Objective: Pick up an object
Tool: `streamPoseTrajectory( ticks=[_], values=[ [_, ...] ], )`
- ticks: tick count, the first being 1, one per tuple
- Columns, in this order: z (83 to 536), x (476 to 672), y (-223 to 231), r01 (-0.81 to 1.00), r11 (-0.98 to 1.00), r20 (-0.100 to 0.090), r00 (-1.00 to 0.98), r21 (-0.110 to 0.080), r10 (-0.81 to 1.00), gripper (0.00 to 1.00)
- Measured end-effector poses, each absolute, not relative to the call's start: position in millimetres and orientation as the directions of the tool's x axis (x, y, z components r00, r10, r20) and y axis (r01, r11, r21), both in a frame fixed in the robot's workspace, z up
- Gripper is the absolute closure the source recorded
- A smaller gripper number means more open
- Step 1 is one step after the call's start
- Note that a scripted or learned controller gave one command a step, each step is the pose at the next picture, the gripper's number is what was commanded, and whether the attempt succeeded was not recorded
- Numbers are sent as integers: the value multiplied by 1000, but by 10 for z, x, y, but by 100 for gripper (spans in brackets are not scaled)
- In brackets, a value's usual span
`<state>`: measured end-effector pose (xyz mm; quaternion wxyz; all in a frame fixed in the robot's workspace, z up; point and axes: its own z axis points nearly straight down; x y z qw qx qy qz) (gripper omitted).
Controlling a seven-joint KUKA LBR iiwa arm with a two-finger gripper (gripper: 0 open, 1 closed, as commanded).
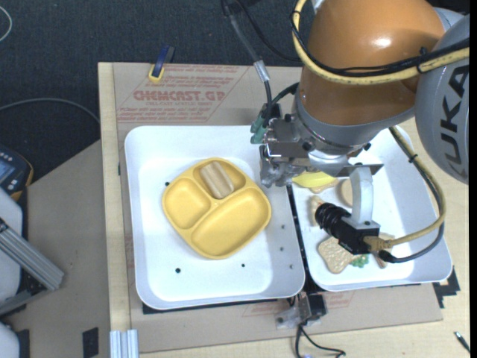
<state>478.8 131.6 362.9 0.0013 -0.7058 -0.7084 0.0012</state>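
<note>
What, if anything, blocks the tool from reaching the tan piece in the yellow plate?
Probably nothing, so likely yes: the tan piece lies uncovered in a top compartment of the yellow plate, and the tool hangs close beside the plate's right rim.

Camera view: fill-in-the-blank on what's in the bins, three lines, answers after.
1. The divided plate in the left bin is ___ in colour.
2. That plate has ___ compartments.
3. The biscuit-shaped piece lies in the ___ bin.
Missing words: yellow; three; right.
</note>
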Motion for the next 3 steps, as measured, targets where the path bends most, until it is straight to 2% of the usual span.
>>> streamPoseTrajectory(
  ticks=[3],
  values=[
    [3946,4809,1304,1000,0,2,0,5,1000,100]
  ],
)
